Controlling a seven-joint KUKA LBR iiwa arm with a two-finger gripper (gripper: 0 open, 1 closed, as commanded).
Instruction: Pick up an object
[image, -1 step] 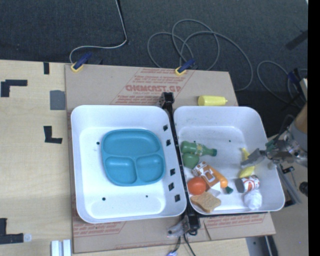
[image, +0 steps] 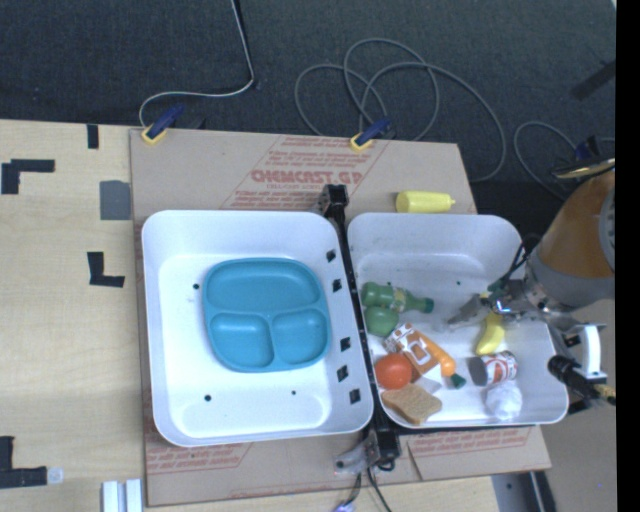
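The right bin holds several small objects. There is a green bottle-shaped toy, a green round piece, a red tomato, a slice of bread and an orange-and-white carton. A yellow banana, a small can and a pale crumpled piece lie further right. My gripper is low in this bin's right half, just above the banana's upper end. The grey wrist hides the bin's right wall.
The left bin carries a blue three-compartment tray. A yellow bottle lies on the cardboard behind the right bin. Cables loop on the dark floor at the back. The bins meet at a black-clipped divider.
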